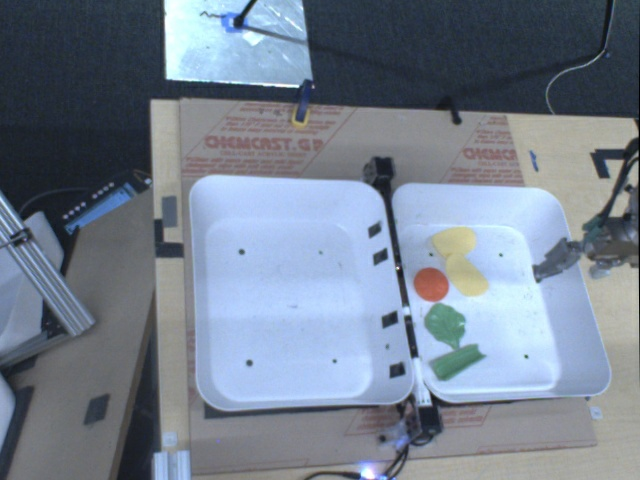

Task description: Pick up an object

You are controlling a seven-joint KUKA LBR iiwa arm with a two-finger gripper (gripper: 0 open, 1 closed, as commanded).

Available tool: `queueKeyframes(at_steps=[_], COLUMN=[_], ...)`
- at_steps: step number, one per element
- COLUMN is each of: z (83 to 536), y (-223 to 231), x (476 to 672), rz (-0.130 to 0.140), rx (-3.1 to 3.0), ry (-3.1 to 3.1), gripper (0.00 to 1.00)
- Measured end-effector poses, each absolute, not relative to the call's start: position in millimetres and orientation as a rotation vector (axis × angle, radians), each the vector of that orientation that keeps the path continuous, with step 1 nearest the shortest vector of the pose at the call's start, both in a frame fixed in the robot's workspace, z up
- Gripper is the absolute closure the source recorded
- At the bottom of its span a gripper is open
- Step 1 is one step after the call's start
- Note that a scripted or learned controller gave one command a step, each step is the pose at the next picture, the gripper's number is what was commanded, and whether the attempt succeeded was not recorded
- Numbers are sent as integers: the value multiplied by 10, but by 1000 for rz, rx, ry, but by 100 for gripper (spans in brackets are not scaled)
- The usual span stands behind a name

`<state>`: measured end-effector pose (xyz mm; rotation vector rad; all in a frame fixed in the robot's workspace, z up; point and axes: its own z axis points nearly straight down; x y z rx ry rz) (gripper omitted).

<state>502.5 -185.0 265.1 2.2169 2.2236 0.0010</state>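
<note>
The right bin (560, 218) holds several small objects near its left side. A yellow piece (460, 258) lies toward the back, with an orange-red disc (431, 284) just in front of it. A green leafy piece (445, 322) and a green strip (457, 361) lie nearer the front. My gripper (556, 259) pokes in over the right rim of this bin, well to the right of the objects and apart from them. Nothing shows between its fingers.
The left bin (210, 368) sits beside the right one, with black clips (383, 259) along the shared edge. A cardboard sheet (270, 138) lies under both bins. A shiny metal plate (236, 26) rests beyond the bench's far edge.
</note>
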Motion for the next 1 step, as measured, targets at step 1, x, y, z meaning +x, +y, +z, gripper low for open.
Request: queueKeyframes(at_steps=[1], z=[1488], y=[-1115], x=[4971], rz=[-1], rx=[2216], ry=[2237], gripper=[0])
